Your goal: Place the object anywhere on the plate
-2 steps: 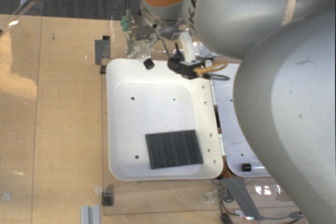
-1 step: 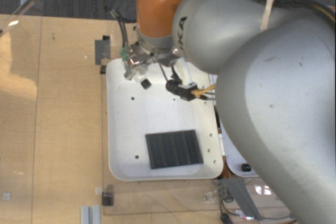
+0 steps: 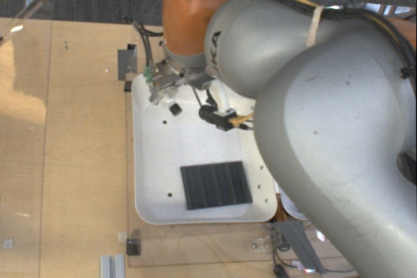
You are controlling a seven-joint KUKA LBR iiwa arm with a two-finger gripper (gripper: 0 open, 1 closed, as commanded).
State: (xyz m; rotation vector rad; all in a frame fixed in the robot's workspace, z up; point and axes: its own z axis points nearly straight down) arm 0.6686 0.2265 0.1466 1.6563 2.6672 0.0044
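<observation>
From above, the big grey arm (image 3: 326, 114) swallows most of the right side, hiding nearly everything of the second bin. The gripper (image 3: 163, 93) hangs over the far left corner of the left bin (image 3: 156, 166); it's too small and cluttered to read, so I cannot tell its state. A dark ribbed rectangular object (image 3: 215, 185) lies flat on the bin's near floor, well apart from the gripper. A plate edge (image 3: 292, 208) peeks out beneath the arm.
</observation>
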